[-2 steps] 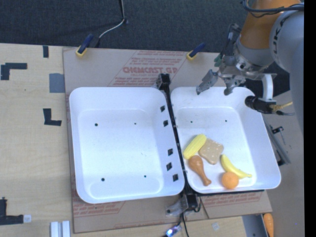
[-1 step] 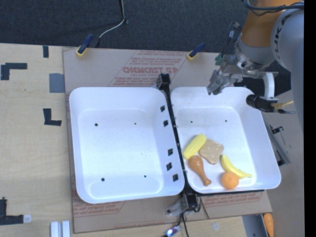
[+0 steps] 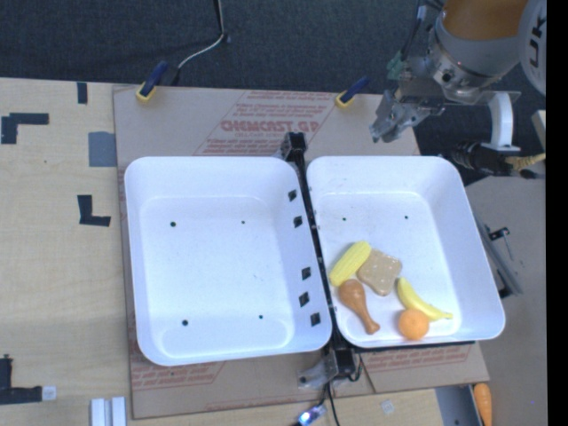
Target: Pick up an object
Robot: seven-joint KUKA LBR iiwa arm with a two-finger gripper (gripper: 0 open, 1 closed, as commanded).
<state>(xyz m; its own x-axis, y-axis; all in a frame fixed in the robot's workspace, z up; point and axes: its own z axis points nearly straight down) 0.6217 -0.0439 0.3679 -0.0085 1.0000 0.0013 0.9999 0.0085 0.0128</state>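
In the right bin (image 3: 444, 180), near its front, lie a corn cob (image 3: 350, 262) and a drumstick (image 3: 359, 303) on opposite diagonals, a bread slice (image 3: 380, 273), a banana (image 3: 419, 301) pointing front-right and an orange (image 3: 413, 325), while the gripper (image 3: 390, 124) hangs beyond the bin's far edge, its grip state impossible to tell.

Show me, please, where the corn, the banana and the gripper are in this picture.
corn (image 3: 350, 263): camera view, middle of the cob.
banana (image 3: 417, 301): camera view, middle of its curve.
gripper (image 3: 388, 128): camera view, at the fingertips, above the right bin's far edge.
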